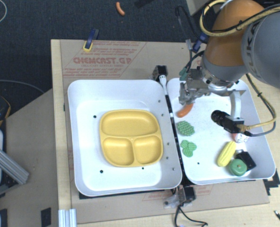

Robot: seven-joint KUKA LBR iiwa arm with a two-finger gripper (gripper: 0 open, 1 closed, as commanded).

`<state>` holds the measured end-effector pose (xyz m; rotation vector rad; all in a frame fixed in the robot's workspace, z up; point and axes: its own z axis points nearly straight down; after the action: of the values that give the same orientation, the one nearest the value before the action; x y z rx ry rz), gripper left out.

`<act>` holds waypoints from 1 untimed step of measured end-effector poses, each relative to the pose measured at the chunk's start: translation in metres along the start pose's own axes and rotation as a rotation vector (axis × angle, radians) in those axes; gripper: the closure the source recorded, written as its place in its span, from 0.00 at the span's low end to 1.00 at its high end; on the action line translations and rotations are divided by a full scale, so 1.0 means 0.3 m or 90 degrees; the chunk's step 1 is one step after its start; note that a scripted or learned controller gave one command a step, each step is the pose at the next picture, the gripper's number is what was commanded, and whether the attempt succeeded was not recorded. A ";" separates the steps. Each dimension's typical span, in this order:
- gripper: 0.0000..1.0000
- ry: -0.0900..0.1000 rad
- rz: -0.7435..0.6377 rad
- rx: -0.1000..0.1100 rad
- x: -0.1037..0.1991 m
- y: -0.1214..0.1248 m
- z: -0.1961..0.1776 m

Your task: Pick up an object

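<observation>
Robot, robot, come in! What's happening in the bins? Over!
Gripper low in right bin, right above orange carrot. Carrot not lifted yet. Green pieces close by. Yellow tray in left bin. Over.

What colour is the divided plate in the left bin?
Yellow; the divided plate shows in the camera view.

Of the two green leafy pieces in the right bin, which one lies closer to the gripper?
The upper green leafy piece, just below the orange carrot at the gripper. The lower green leafy piece lies farther toward the bin's front edge.
</observation>
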<state>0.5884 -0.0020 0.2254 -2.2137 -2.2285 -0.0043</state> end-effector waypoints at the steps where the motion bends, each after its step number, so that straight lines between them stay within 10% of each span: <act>1: 1.00 -0.002 0.003 -0.001 0.001 0.060 0.027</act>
<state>0.6064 -0.0014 0.2173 -2.2222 -2.2249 -0.0020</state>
